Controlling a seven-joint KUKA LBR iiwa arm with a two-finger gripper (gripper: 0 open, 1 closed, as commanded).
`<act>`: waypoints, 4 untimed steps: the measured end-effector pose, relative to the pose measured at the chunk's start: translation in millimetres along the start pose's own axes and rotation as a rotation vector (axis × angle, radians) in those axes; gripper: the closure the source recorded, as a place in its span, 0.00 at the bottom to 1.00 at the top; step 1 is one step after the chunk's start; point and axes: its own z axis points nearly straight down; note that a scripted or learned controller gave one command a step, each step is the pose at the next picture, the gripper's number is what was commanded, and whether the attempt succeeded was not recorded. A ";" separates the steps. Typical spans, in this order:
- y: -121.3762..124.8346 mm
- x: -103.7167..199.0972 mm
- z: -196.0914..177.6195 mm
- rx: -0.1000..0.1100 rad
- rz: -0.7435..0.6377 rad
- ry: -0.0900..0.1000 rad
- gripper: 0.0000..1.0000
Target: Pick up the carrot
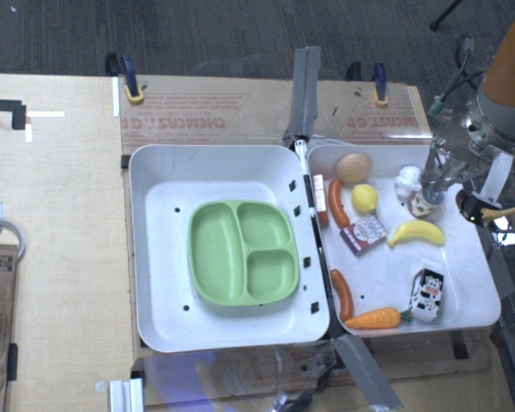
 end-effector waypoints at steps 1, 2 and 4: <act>-62.0 -6.2 40.6 0.002 0.252 0.001 1.00; -68.1 -62.2 -6.1 -0.004 -0.101 0.001 1.00; -32.1 -127.7 -2.0 -0.001 -0.284 0.000 1.00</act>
